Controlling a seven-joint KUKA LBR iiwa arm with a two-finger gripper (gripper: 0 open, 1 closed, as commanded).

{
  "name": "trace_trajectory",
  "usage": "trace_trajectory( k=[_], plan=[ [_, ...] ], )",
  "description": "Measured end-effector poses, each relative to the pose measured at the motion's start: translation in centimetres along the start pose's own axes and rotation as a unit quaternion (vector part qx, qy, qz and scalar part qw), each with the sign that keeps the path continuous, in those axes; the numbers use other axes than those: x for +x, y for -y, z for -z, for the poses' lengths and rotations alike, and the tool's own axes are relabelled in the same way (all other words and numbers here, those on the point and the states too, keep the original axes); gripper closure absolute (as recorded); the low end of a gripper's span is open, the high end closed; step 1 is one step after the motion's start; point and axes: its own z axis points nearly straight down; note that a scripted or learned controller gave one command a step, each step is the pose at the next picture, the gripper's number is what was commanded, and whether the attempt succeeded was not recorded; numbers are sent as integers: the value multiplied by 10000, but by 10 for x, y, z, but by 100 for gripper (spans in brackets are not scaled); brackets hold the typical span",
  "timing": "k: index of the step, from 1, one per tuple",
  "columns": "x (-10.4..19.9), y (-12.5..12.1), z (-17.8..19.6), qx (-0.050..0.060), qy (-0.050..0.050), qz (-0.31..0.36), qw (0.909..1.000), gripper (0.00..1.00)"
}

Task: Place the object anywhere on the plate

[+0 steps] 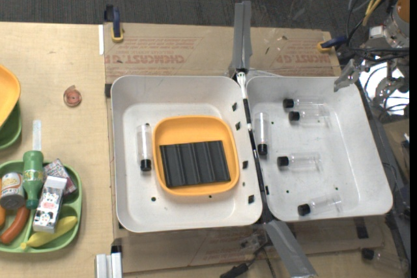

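Faintly, "CHEMCAST GP" on cardboard (156,49)

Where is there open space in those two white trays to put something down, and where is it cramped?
In the left bin, the orange plate with its black ridged insert takes the middle; a tube lies to its left. Bare strips run above and below the plate. In the right bin, tubes scatter across the floor; the barest patch lies along its right wall.
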Motion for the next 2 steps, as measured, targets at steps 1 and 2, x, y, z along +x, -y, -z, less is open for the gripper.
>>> trace_trajectory(
  k=[1,2],
  plan=[
    [-84,-33,-11,-15,0,1084,9941,0],
    [-35,-14,10,-4,-1,1116,9938,0]
  ],
)
